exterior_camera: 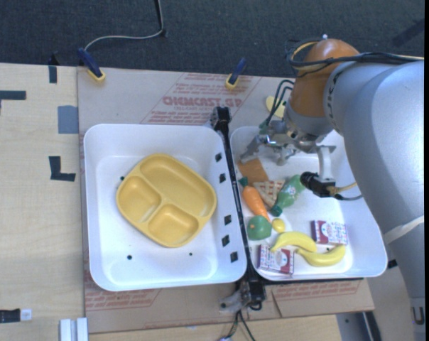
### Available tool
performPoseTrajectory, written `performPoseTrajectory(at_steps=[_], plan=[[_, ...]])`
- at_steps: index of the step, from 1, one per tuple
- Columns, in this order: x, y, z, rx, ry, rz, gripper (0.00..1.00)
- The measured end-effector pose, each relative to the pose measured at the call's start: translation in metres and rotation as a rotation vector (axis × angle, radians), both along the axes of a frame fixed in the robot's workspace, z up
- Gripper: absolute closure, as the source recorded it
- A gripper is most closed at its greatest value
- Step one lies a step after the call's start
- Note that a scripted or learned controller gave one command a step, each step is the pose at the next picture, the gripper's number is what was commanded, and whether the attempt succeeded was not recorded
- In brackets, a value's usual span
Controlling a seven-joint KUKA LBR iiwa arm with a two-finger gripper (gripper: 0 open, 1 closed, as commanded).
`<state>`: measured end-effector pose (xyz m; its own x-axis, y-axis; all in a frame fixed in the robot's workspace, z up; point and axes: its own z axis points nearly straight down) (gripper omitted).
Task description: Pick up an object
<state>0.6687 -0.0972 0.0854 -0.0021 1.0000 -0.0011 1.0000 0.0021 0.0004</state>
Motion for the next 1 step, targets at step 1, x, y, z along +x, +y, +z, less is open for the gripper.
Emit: performPoseTrajectory(at_steps=[1], plan=[[-0.0001, 0.0021, 0.0000, -0.001, -0.001, -0.001, 0.00]])
